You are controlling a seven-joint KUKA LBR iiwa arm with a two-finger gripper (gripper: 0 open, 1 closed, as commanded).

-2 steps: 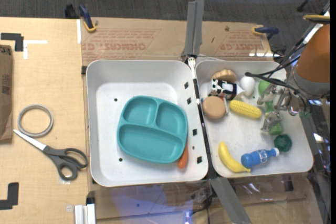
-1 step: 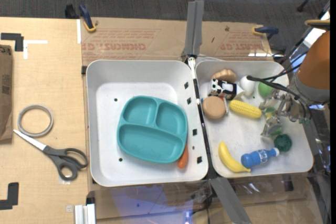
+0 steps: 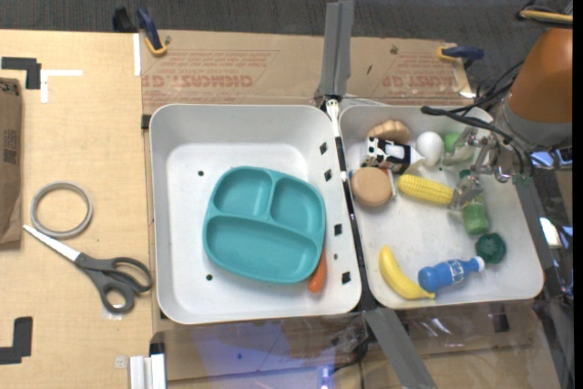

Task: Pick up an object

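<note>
Gripper (image 3: pixel 470 187) low in the right bin (image 3: pixel 524 282), at its 3 o'clock side. Whether it is open or closed cannot be told; nothing visibly held. Just beneath it, a green piece (image 3: pixel 475 218); corn (image 3: pixel 425 189) touching at its 9 o'clock.

Progress, judged: no object lifted yet; grasp and raise remain.

Count, right bin: one corn, one white ball (image 3: pixel 429 145), one bun (image 3: pixel 372 187), one black-and-white toy (image 3: pixel 386 154), one banana (image 3: pixel 401 274), one blue bottle (image 3: pixel 450 272), one dark green ball (image 3: pixel 490 248).

Left bin (image 3: pixel 173 223): one teal tray (image 3: pixel 264 225), one carrot (image 3: pixel 317 274) at its 5 o'clock.

On the surface, far at 9 o'clock: one scissors (image 3: pixel 96 269), one tape roll (image 3: pixel 61 209).
</note>
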